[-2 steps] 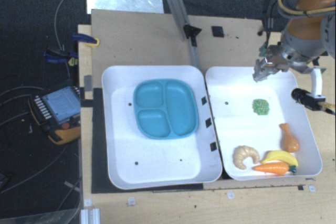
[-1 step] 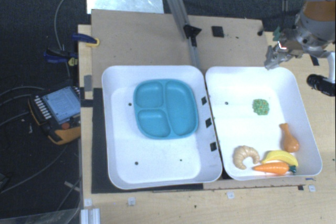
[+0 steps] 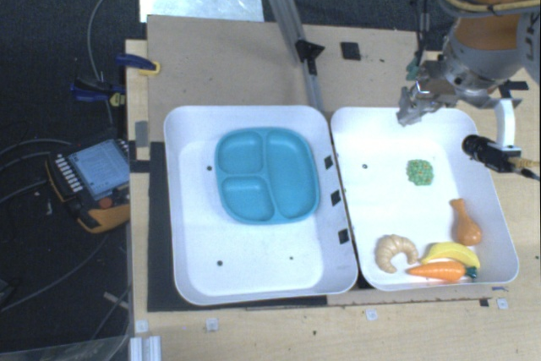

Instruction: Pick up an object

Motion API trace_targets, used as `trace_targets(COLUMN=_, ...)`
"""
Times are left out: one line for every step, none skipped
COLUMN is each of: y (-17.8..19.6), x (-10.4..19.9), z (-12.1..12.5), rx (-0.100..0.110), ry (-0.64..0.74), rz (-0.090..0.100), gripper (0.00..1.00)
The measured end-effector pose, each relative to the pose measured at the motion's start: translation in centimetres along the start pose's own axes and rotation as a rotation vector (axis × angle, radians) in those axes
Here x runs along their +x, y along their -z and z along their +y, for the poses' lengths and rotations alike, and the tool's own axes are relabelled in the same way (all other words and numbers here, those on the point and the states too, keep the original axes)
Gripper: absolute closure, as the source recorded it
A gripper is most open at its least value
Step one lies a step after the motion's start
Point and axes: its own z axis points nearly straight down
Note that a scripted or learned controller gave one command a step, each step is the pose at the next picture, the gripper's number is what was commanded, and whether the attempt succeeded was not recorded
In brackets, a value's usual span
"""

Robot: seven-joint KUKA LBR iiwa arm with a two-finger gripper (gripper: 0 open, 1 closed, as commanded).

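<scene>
I'm hovering my gripper (image 3: 412, 112) over the back edge of the right bin (image 3: 372, 207); I can't tell my fingers' spread. The green broccoli piece (image 3: 419, 172) lies just below me; chicken drumstick (image 3: 464, 222), croissant (image 3: 396, 251), banana (image 3: 453, 253) and carrot (image 3: 437, 270) cluster at the bin's front.

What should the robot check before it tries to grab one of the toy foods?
1. Food to grab in the right bin: ok, broccoli, chicken leg, croissant, banana, carrot.
2. Broccoli lies apart from the others: ok.
3. Gripper above the broccoli: not ok, it hangs over the bin's far edge.
4. Gripper open: cannot tell.
5. Banana and carrot separate: not ok, they touch.
</scene>
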Motion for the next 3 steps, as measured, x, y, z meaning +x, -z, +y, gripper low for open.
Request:
trace_targets(y=-0.2, x=4.9, z=-1.5, rx=0.001, ry=0.001, rz=0.000, gripper=1.00)
trace_targets(y=-2.6, x=9.6, z=-4.0, rx=0.004, ry=0.000, rz=0.000, gripper=1.00)
trace_targets(y=-2.8, x=14.0, z=-5.8, rx=0.002, ry=0.000, rz=0.000, gripper=1.00)
